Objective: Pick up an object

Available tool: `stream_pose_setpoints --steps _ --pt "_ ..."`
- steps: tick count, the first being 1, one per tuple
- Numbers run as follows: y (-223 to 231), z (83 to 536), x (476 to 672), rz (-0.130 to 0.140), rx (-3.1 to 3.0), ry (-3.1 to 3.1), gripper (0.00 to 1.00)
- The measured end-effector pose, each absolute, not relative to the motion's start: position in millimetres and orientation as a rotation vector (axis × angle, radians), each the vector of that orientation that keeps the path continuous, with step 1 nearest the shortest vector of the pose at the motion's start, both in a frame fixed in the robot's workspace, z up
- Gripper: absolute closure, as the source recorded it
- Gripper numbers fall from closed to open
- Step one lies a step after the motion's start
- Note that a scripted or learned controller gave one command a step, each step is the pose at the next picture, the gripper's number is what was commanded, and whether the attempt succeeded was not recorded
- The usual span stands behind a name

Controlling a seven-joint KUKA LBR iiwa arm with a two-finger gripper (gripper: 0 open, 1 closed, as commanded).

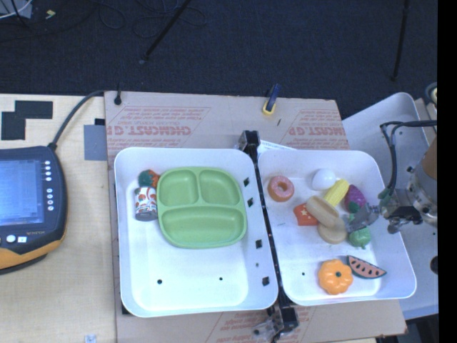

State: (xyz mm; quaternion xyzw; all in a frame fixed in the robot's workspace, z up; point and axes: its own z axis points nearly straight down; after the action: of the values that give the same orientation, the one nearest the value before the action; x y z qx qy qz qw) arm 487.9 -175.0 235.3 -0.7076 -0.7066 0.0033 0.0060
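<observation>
Gripper [373, 216] low at right bin [400, 263] edge, over purple-green toy veg [355, 200]; finger opening unclear, can't tell. Advice: centre over one piece, avoid neighbouring hot dog [327, 214].

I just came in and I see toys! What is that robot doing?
The robot's hand is reaching into the right bin from the side, down by a pile of toy food. It's close to the purple toy and the green toy, but whether it has grabbed anything is unclear. The pumpkin and donut sit untouched. The left bin holds a green tray.
</observation>
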Motion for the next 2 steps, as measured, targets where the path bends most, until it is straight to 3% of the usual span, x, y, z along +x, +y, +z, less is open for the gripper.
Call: stream_pose_setpoints --steps 1,2 --pt "-175.3 239.7 489.8 0.002 -2.219 -2.218 0.00" --pt "-171.0 175.4 487.5 0.007 -2.214 -2.216 0.00"
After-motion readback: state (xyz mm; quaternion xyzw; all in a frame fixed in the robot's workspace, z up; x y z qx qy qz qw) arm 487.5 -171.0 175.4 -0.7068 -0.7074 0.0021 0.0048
